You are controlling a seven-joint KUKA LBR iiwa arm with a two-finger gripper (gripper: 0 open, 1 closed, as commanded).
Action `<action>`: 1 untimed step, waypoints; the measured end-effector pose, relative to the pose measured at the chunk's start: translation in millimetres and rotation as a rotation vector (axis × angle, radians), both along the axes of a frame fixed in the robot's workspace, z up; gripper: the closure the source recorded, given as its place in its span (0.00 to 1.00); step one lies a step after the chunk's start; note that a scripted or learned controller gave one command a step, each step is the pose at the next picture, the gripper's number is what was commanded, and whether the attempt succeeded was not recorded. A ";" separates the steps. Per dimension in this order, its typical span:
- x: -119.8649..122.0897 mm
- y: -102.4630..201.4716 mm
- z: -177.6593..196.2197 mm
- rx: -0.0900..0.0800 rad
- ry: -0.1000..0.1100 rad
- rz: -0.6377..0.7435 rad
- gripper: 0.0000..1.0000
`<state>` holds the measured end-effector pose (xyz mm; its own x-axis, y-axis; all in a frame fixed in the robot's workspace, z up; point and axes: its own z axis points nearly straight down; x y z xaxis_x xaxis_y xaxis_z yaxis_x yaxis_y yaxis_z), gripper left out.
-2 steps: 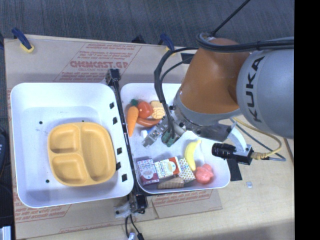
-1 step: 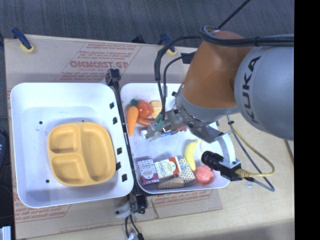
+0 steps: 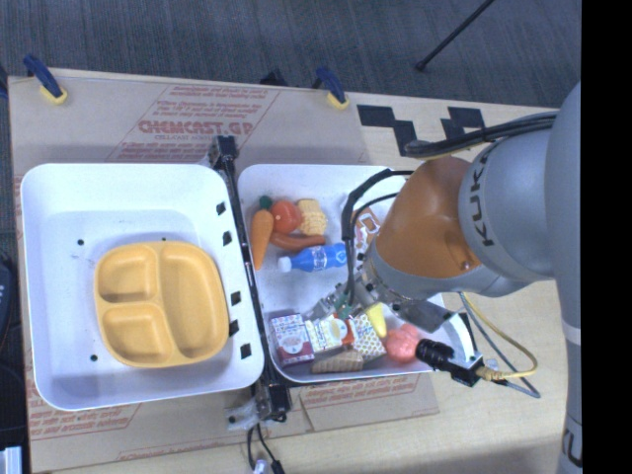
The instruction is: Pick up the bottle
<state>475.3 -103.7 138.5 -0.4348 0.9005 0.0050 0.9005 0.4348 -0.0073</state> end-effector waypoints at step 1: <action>1.3 -59.8 58.4 0.000 -0.003 0.018 1.00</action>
